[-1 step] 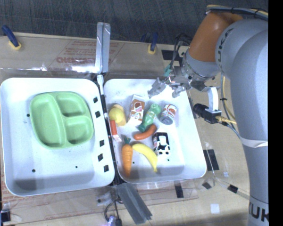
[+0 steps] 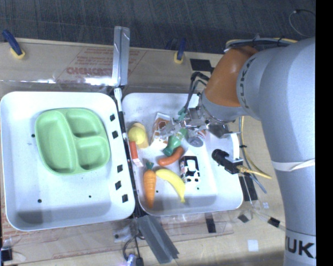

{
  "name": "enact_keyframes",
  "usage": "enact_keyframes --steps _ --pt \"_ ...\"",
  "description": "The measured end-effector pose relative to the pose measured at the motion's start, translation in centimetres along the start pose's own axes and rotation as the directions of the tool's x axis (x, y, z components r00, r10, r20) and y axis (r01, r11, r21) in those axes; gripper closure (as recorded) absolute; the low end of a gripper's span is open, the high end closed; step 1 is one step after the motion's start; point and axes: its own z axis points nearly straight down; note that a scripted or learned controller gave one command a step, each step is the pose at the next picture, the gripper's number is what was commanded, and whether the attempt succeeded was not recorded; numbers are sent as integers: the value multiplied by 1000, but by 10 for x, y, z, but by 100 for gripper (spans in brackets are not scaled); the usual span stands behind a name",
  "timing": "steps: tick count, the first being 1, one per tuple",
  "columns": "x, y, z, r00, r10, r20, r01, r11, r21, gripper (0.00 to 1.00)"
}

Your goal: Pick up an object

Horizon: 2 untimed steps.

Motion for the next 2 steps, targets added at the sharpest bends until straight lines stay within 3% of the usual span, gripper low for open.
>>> enact_keyframes --steps 1,2 --pt "0 1 -11 1000 -3 0 3 1000 -2 100" --pt "-24 4 5 999 42 0 -42 999 10 100"
